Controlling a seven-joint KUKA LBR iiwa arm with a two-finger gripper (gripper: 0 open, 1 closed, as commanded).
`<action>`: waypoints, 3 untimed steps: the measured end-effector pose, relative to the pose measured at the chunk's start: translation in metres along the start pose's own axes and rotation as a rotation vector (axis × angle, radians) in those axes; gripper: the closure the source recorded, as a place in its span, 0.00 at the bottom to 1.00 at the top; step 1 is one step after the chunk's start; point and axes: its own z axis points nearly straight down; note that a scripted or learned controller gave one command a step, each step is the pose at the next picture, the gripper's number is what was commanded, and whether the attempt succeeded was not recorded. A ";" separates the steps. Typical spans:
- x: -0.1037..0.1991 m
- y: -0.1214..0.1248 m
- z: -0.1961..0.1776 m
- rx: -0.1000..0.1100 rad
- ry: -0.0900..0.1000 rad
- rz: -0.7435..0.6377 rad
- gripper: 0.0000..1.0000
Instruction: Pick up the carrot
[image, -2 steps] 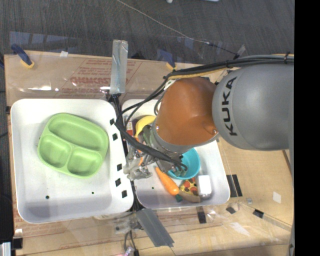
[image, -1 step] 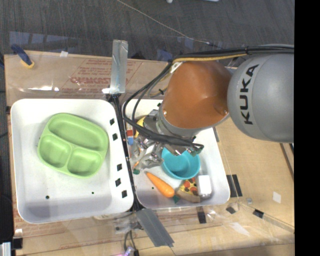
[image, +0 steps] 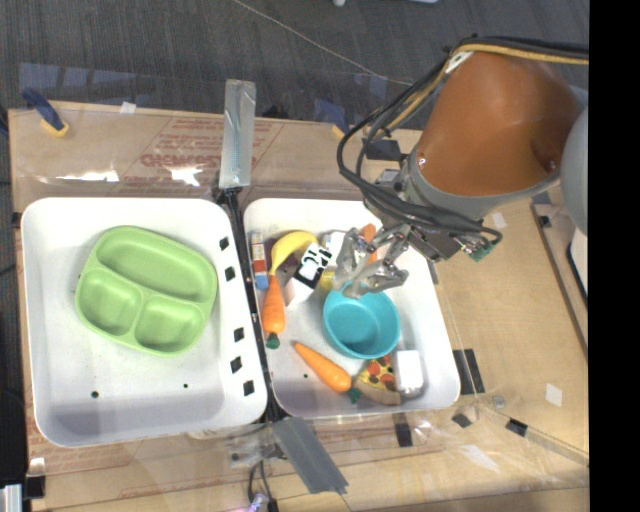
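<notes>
Two carrots lie in the right bin (image: 430, 300). One carrot (image: 273, 306) lies along the bin's left wall with its green end toward the front. The other carrot (image: 323, 368) lies slantwise on the bin floor, in front of and left of a blue bowl (image: 362, 325). My gripper (image: 368, 264) hangs over the back rim of the blue bowl, to the right of both carrots and apart from them. A small orange patch shows at the gripper, and I cannot tell what it is.
A banana (image: 290, 245) and a black-and-white item (image: 315, 262) lie at the back of the right bin. A pizza-slice toy (image: 378, 381) and a white block (image: 408, 370) sit at the front right. The left bin (image: 60, 400) bears a green divided plate (image: 147, 290).
</notes>
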 end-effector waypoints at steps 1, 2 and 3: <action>0.083 -0.047 0.010 -0.009 0.003 -0.264 1.00; 0.132 -0.060 0.078 -0.018 0.000 -0.666 1.00; 0.094 -0.024 0.063 -0.010 -0.007 -1.261 1.00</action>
